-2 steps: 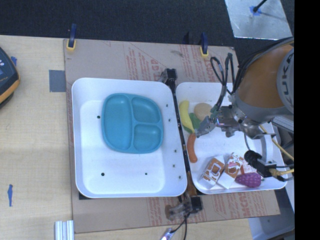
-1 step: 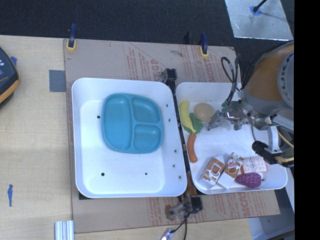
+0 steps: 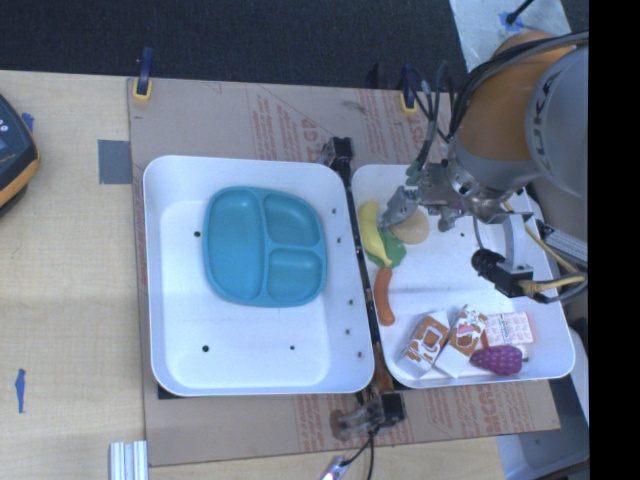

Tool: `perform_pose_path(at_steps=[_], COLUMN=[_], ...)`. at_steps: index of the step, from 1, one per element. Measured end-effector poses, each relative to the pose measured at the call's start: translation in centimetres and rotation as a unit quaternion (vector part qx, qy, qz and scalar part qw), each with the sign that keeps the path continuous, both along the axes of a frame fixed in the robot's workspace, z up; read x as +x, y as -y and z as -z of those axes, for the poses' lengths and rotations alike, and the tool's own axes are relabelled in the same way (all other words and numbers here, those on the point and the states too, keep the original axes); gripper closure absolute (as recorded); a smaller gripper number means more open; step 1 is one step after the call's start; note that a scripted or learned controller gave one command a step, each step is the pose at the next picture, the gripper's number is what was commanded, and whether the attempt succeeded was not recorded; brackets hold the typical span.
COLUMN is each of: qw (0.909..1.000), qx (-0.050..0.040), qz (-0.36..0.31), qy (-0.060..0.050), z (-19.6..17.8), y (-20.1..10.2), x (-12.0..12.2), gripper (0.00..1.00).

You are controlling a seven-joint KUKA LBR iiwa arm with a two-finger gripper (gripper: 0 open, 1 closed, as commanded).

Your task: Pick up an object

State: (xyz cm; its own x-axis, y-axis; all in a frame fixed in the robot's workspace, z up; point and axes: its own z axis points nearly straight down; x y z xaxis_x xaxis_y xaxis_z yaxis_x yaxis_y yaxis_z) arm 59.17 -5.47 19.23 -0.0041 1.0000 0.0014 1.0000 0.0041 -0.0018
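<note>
A pale wooden worktop (image 3: 70,268) carries a brown cardboard sheet (image 3: 240,118), and on it two shallow white plastic bins sit side by side, their inner rims nearly touching. The left bin (image 3: 180,358) holds a turquoise plastic plate with three compartments (image 3: 265,245), lying flat toward the far side.

The right bin (image 3: 440,273) holds the loose things. Along its left wall lies a curved yellow toy banana (image 3: 371,230), with a small green piece (image 3: 393,252) just beside it and an orange toy carrot or sausage (image 3: 384,295) nearer the viewer. At the near side lie three small printed cartons (image 3: 462,336) in brown, red and white, and a purple bunch of toy grapes (image 3: 497,359) touching them.

The grey arm with its orange band (image 3: 510,108) reaches in from the right over the far part of the right bin. Its gripper (image 3: 408,211) is low over a round beige object (image 3: 412,229) just right of the banana. Whether the fingers are open or closed I cannot tell, as the wrist hides them.

At the left edge of the worktop sits part of a black and yellow device (image 3: 15,153).
</note>
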Motion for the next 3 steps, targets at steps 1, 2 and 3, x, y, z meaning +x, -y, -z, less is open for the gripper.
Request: perform_pose_path(at_steps=[1,2,3], qw=[1.0,1.0,1.0], qx=[0.0,-0.0016,-0.0015], qz=[0.0,0.002,-0.001], qy=[-0.001,0.0,0.0], z=[0.0,3.9,2.8], y=[-5.6,9.0,8.9], x=[4.6,6.4,6.5], gripper=[0.0,0.0,1.0])
